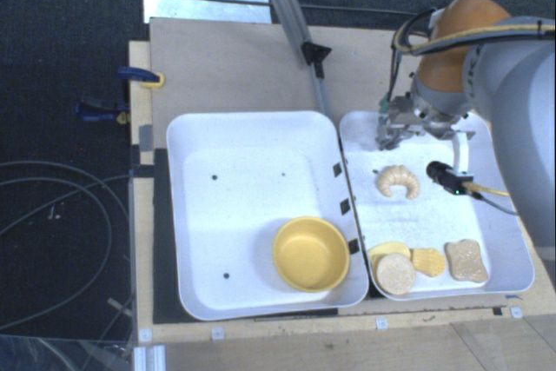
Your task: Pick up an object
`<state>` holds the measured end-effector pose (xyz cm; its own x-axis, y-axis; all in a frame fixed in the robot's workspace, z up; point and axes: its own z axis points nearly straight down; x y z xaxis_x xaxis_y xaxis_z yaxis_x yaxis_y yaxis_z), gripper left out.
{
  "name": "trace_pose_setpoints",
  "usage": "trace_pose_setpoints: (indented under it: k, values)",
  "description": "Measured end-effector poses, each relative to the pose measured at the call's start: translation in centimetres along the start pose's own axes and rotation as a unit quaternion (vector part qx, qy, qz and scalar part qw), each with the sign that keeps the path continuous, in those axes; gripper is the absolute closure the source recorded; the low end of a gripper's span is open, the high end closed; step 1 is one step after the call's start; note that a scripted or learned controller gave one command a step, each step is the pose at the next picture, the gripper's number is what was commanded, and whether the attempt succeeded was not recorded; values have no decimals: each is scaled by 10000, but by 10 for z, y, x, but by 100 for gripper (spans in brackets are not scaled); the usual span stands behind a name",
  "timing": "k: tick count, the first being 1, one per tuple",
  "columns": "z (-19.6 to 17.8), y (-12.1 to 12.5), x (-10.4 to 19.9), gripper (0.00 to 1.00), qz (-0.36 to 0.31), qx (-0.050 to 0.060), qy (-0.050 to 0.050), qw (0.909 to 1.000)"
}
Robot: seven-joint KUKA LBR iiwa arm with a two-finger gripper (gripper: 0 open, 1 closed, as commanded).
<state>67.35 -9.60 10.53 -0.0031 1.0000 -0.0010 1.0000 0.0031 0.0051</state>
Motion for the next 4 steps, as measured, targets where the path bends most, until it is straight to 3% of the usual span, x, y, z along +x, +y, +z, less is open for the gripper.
trace_pose_setpoints:
  k: [2, 3, 4]
  values:
    - [-94, 11, 11, 100, -22, -12, 2, 10000]
    - [-160, 13, 10, 100, -24, -26, -1, 10000]
    - [-161, 3, 55, 100, -33, 12, 10, 10000]
